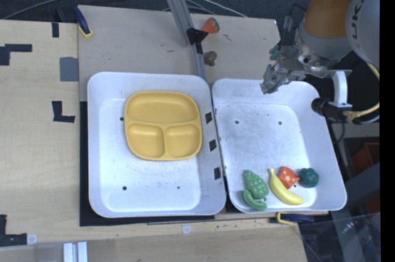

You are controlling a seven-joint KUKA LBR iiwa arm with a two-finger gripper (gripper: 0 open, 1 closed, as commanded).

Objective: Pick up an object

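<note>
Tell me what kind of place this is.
Most likely a robotics lab bench set up for grasping trials: a robot arm with its pincer above two white bins, toy food such as a banana, and taped marks on the board.

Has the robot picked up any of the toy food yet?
Not yet. The hand hangs over the far edge of the right bin with no toy in it. The banana, green toy, and red and dark green pieces lie bunched in the near corner. Left to do: reach them, grab one, lift it.
</note>
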